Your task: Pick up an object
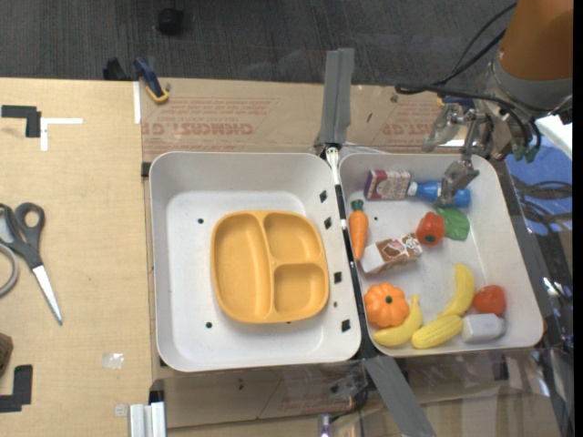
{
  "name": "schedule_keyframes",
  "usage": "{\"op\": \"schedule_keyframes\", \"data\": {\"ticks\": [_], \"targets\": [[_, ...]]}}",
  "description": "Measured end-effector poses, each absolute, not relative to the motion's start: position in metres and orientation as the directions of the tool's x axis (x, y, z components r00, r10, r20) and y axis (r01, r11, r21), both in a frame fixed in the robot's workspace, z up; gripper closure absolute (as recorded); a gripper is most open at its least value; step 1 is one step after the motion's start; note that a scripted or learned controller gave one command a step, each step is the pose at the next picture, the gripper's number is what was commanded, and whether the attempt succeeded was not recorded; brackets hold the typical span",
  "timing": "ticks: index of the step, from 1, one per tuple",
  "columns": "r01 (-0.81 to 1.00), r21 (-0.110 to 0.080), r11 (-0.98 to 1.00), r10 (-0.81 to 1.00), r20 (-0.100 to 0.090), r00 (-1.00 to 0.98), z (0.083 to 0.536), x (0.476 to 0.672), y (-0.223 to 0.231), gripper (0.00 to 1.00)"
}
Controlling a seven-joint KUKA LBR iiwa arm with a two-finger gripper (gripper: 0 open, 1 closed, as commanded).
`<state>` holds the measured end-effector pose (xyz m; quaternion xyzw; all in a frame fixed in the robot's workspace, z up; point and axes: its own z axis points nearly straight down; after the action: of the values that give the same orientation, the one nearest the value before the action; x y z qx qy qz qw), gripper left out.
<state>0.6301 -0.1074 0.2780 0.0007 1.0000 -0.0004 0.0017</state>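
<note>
The right bin (506, 209) holds several toy foods. A small bottle (390, 186) with a pink label and a blue cap lies at its far side. Nearby are a carrot (358, 228), a red and green vegetable (434, 228), a brown snack box (392, 253), an orange pumpkin (385, 305), yellow bananas (439, 330), a red tomato (489, 299) and a white block (483, 328). My gripper (455, 178) hangs over the bin's far right corner, just above the bottle's blue cap. Nothing shows in its grasp.
The left bin (178, 244) holds a yellow divided plate (271, 265). Scissors (35, 258) lie on the bench at the far left. Cables run beside the right bin's right wall. A grey strap (337, 98) runs between the two bins at the back.
</note>
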Motion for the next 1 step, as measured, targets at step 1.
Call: {"op": "schedule_keyframes", "data": {"ticks": [1], "targets": [[0.070,0.000,0.998,0.070,-0.003,-0.998,0.1239,0.5888,-0.1651,0.00]]}}
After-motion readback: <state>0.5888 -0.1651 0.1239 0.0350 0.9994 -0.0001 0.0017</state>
